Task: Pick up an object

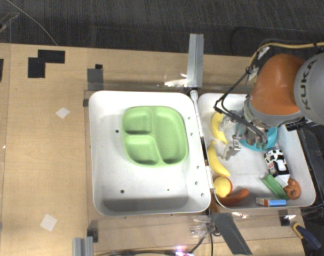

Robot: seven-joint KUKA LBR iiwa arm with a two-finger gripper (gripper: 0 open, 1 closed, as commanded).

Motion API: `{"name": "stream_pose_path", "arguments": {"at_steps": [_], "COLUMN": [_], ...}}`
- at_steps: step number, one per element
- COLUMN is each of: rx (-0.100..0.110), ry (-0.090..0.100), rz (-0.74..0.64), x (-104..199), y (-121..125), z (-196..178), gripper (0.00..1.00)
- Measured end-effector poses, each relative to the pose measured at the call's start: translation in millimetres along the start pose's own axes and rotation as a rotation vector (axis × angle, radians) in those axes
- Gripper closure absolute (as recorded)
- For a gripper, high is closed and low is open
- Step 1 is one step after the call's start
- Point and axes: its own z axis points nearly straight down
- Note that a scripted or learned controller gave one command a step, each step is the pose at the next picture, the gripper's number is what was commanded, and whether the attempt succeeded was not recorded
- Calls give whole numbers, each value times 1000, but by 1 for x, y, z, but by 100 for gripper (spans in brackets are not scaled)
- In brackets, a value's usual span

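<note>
The pincer (232,145) hangs low in the right bin (307,169), beside the banana (217,159), placed to reach for it; I cannot tell its state. The green tray (153,135) sits in the left bin (105,159).

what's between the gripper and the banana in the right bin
Nothing visible. The gripper hangs over the right bin, just right of the banana, with only bare bin floor showing in the gap. The lemon and the black and white toy lie clear of that path.
</note>
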Motion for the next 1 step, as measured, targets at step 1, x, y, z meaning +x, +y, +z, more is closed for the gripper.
{"name": "stream_pose_path", "arguments": {"at_steps": [1], "rx": [0], "ry": [18], "rz": [131], "x": [37], "y": [1], "z": [11], "gripper": [0]}}
